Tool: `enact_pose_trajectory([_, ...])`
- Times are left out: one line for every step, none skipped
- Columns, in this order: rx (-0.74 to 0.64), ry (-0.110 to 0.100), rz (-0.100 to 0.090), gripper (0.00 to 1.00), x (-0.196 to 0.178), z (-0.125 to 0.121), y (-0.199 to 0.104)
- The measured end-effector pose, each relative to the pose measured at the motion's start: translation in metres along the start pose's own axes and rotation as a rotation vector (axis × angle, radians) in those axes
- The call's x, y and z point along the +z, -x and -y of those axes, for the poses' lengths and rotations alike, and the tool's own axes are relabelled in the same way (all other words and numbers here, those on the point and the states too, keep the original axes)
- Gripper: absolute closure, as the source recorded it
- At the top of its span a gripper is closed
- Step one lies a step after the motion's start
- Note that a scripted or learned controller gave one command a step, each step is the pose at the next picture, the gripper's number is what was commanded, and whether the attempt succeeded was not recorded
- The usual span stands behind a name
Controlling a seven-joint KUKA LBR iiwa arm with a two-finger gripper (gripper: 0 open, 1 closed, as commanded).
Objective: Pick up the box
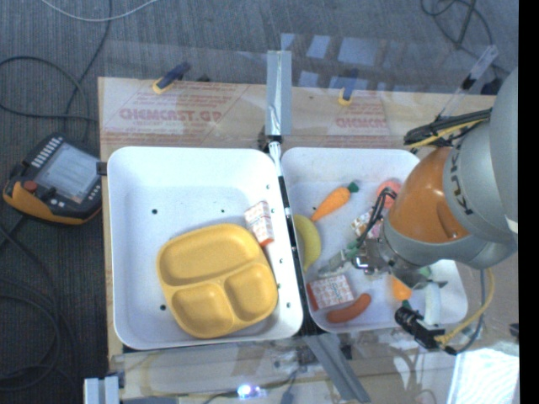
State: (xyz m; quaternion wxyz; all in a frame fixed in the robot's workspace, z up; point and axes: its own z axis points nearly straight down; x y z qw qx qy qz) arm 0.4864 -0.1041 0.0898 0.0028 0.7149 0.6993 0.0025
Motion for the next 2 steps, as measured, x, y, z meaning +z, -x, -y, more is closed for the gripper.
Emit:
enact_pose_trajectory([0.001, 0.004, 0.005, 1.00, -0.0093, -0.0012, 0.0011])
enact_pose_trajectory([0.001, 0.004, 0.004, 0.00, -0.0093, -0.0011, 0.0011])
